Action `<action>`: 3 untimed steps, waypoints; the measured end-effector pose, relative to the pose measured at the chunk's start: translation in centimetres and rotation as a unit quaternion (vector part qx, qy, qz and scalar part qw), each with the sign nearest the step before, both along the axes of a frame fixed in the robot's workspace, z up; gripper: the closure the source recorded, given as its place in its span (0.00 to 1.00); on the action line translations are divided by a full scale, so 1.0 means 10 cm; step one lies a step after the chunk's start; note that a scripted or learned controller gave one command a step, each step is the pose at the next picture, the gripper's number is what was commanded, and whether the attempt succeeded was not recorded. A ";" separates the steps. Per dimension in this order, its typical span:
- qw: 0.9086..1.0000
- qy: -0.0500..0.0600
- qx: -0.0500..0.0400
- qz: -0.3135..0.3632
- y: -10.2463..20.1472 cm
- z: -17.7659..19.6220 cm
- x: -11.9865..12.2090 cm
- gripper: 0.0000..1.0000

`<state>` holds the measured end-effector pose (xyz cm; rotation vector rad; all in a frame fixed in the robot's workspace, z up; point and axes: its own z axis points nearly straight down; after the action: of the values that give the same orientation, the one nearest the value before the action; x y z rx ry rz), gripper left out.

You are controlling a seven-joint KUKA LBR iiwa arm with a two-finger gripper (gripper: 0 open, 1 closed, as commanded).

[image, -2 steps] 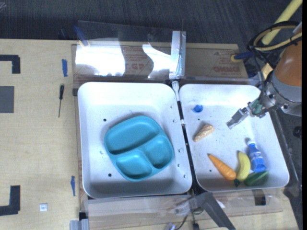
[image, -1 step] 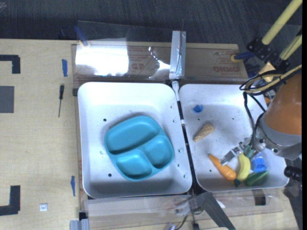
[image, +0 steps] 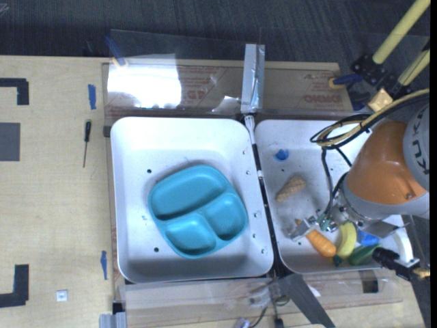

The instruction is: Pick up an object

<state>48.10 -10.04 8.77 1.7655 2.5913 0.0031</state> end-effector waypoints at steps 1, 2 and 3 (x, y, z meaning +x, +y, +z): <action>1.000 -0.004 0.000 -0.001 0.00 0.11 0.02 1.00; 1.000 0.000 0.002 -0.001 0.81 0.99 0.27 1.00; 0.998 -0.004 0.001 0.059 1.28 2.52 1.18 1.00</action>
<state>59.92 2.76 33.94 1.6085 2.6863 0.0133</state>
